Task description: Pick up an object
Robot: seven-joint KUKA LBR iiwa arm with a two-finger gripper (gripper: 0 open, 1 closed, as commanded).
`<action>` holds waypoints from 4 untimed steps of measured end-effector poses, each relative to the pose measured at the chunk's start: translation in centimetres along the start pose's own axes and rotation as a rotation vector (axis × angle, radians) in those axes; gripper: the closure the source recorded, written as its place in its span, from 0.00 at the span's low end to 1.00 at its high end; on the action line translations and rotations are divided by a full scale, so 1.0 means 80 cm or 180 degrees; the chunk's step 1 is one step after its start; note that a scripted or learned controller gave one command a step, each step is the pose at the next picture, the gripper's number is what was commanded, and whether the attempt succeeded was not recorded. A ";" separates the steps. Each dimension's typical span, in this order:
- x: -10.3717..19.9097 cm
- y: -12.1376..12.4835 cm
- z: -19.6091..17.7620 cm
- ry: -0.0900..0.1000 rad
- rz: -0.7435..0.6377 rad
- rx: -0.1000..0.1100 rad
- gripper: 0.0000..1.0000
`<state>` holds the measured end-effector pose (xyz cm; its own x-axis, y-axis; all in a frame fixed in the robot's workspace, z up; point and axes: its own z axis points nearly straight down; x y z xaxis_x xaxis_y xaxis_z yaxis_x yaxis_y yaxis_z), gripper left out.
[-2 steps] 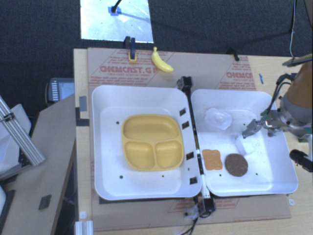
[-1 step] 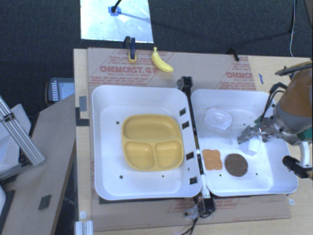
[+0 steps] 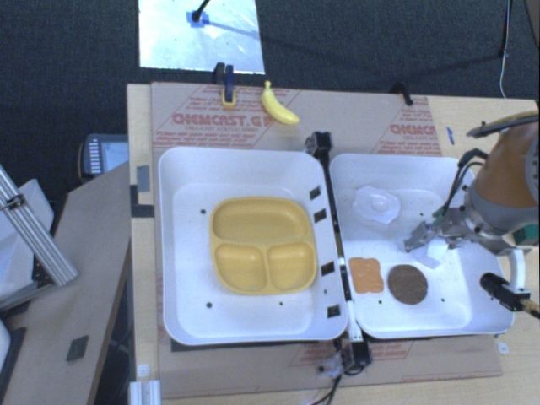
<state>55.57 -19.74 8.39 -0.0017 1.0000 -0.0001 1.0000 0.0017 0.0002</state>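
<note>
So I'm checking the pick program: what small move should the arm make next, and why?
Probably a short shift toward the brown disc, then down. The gripper hangs in the right bin just above it in the picture, over bare floor, with nothing seen between its jaws. The orange square and the clear lid lie farther off.

I reach in from the right over the right bin (image 3: 456,315), my fingers (image 3: 419,240) low near a clear lid (image 3: 375,203). An orange piece (image 3: 366,274) and a brown disc (image 3: 407,283) lie just below. A yellow tray (image 3: 257,245) sits in the left bin (image 3: 181,251).
</note>
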 end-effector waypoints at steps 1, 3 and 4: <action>-0.001 0.001 -0.015 -0.0005 0.0001 -0.0011 1.00; 0.003 0.010 -0.153 -0.0006 -0.0010 -0.0019 1.00; 0.002 0.012 -0.207 -0.0006 -0.0011 -0.0019 1.00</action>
<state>56.52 -19.55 24.96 -0.0053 1.0000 -0.0021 1.0000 0.0053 0.0062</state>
